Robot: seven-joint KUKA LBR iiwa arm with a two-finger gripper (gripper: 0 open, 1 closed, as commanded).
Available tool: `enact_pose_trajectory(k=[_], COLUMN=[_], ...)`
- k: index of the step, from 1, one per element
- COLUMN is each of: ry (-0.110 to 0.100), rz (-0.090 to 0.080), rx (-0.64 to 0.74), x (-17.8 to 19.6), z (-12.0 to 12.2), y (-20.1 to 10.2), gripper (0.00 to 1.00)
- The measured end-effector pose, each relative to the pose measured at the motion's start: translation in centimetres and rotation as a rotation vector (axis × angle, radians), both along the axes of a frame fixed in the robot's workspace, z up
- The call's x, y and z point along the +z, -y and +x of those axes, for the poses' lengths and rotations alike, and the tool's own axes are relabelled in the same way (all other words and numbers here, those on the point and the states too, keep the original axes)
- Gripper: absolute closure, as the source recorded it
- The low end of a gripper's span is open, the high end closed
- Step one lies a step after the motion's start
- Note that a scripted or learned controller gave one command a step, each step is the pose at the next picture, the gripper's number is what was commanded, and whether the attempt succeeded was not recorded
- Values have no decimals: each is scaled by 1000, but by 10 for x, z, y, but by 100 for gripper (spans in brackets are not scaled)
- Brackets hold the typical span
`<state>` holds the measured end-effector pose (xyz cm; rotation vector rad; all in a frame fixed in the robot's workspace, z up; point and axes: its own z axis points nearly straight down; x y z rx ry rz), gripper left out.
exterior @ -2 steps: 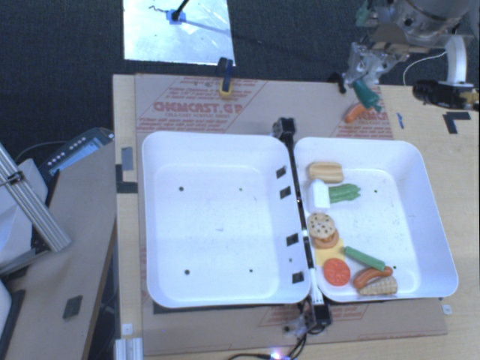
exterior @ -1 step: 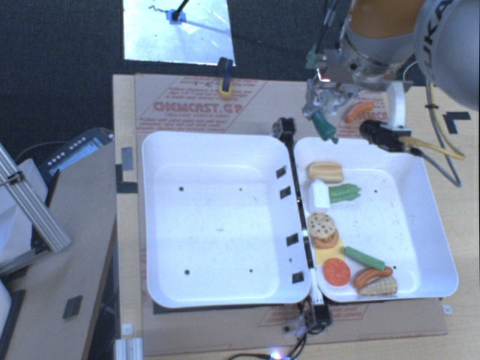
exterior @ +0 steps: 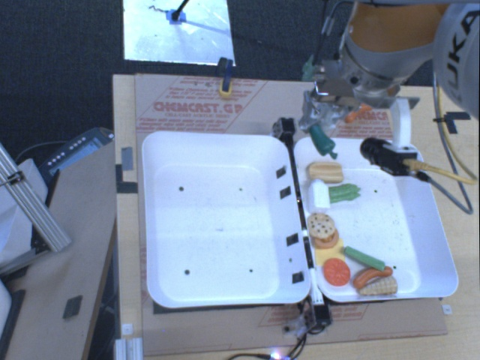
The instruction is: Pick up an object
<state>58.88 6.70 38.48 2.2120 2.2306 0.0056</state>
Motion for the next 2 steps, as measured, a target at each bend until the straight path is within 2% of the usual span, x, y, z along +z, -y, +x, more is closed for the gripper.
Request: enact_pose_trajectory(k=[1,2], ry=[0,-8], rz=[-5,0], rx=[-18,3], x=[20,-41], z=[-54,-100], y=[104,24], gripper=[100,100])
